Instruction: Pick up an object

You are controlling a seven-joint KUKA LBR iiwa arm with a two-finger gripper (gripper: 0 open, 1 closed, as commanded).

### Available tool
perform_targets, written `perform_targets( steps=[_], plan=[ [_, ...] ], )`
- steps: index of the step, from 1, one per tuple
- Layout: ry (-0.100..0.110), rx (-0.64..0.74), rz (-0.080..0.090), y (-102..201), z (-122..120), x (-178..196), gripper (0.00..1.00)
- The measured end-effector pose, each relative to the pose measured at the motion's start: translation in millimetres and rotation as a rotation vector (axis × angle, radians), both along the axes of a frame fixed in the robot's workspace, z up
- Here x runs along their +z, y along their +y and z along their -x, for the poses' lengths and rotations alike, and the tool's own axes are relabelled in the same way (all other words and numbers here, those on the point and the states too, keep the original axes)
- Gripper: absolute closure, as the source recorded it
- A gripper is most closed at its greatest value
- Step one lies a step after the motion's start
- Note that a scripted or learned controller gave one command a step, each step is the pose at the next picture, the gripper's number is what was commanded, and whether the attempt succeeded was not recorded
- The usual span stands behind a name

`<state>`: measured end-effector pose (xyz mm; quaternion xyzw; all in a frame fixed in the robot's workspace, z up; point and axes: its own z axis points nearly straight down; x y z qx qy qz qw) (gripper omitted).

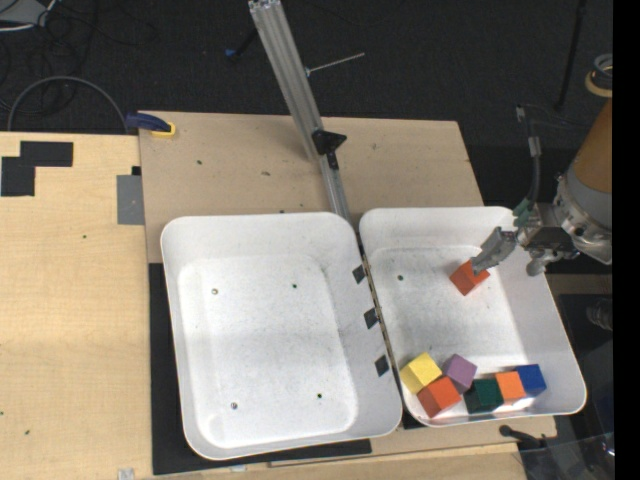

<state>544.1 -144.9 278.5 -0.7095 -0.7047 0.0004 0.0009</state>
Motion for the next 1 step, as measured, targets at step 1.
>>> perform_targets(
  steps=[1],
  plan=[
    [0.000,-0.002,0.000,-0.2,0.0,0.0,0.00]
  ],
)
